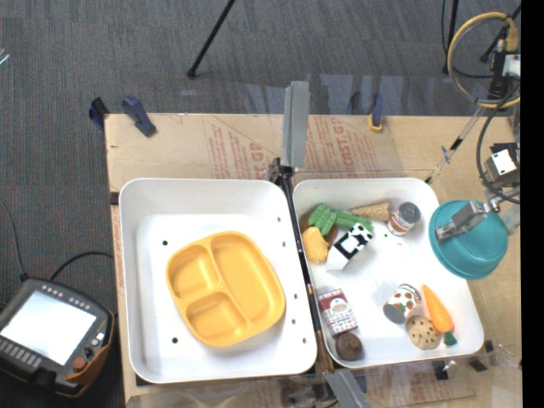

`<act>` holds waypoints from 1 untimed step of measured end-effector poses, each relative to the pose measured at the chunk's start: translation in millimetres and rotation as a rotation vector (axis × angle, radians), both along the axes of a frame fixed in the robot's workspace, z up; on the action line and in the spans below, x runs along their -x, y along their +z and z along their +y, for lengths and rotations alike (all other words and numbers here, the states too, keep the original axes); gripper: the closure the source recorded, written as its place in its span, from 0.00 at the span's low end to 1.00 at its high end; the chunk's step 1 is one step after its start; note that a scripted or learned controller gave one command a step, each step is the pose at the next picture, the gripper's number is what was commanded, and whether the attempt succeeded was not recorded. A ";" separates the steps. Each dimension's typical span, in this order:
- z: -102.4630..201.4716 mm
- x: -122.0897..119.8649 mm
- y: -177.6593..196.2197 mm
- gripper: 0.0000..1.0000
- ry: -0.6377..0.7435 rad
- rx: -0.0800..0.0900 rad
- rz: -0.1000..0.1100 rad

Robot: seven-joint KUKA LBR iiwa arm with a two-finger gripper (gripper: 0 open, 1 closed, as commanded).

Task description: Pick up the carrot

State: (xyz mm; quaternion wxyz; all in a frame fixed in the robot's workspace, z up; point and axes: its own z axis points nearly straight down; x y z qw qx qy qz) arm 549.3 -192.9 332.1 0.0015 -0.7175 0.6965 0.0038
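Note:
The carrot (437, 309) is orange with a small green top. It lies in the right bin (374, 279) near the front right corner, slanting with its green end toward the front. A small patterned can (401, 303) lies on its side just to the carrot's left, and a round speckled cookie (421, 331) touches its front left side.
A teal bowl (469, 238) sits over the right bin's right rim. That bin also holds corn (315, 245), a green vegetable (327, 219), a black-and-white carton (353, 243), a can (405, 218), a red box (337, 311) and a brown muffin (348, 345). A yellow divided plate (225, 287) lies in the left bin (144, 253).

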 end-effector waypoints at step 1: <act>-13.0 30.0 160.4 1.00 0.138 0.008 -0.015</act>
